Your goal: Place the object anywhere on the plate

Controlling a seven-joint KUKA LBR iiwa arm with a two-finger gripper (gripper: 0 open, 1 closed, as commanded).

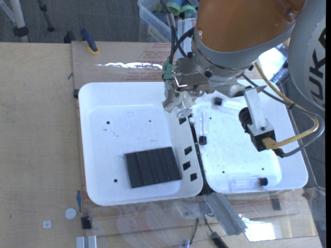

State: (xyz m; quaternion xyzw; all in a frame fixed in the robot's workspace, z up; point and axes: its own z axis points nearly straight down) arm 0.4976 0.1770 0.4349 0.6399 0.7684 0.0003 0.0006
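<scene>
The big orange-banded grey arm [248,19] sat closest to the lens, reaching in over the seam between the two shallow white bins, its gripper [178,105] low above the far part of the dividing rims; how its jaws stood could not be told. The flat dark ribbed rectangular plate [153,167] lay in the near part of the left white bin [98,102], probably laid flat there as the drop target. Small clear plastic tubes with black caps, one [202,129] near the divider and another [248,182] by the near wall, lay loose in the right white bin [289,174], all apart from the plate, so placing seemed not yet done.
</scene>
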